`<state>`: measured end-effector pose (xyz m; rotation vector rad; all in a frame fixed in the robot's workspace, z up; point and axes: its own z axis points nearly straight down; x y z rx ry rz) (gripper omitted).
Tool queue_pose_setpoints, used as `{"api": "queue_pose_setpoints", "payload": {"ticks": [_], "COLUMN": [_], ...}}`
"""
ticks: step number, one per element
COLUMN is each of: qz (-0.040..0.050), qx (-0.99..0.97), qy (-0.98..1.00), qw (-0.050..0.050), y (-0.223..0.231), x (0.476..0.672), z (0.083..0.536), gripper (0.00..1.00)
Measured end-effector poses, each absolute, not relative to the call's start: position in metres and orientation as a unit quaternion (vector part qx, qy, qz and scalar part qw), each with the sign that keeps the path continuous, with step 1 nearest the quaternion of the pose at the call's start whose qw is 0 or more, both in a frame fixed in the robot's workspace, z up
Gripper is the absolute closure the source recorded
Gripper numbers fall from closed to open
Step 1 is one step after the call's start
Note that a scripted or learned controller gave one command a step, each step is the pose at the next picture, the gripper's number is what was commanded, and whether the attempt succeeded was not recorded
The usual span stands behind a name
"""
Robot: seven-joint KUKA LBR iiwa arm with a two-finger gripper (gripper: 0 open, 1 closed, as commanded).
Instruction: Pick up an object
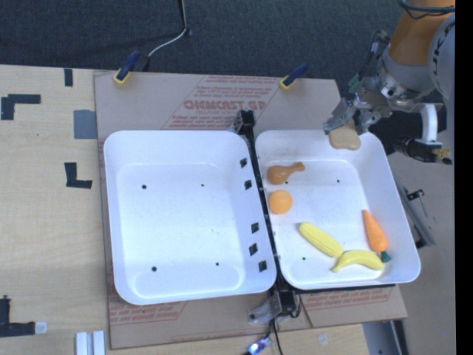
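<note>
I see two white bins mid-frame; the right bin (pixel 395 198) holds the toys. My gripper (pixel 347 124) hangs at the upper right, over that bin's far corner, closed on a tan piece (pixel 344 139) sitting between its fingers. Below and left lie the drumstick (pixel 284 172), corn (pixel 320 239), banana (pixel 358 260), carrot (pixel 375 231) and orange ball (pixel 280 203).

The arm (pixel 421 28) is cut off at the top right edge, and the hand's (pixel 344 126) fingers are too small to make out.
</note>
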<state>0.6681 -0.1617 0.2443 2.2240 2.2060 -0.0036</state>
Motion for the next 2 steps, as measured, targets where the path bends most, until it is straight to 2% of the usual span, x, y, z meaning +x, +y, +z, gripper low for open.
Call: {"api": "queue_pose_setpoints", "payload": {"ticks": [1, 2], "qz": [-0.0009, -0.0012], "qx": [0.705, 0.706], "qy": [0.709, 0.708], "qw": [-0.002, -0.002], "y": [-0.085, -0.046], "x": [0.668, 0.644], "z": [0.208, 0.211], "gripper": [1.00, 1.00]}}
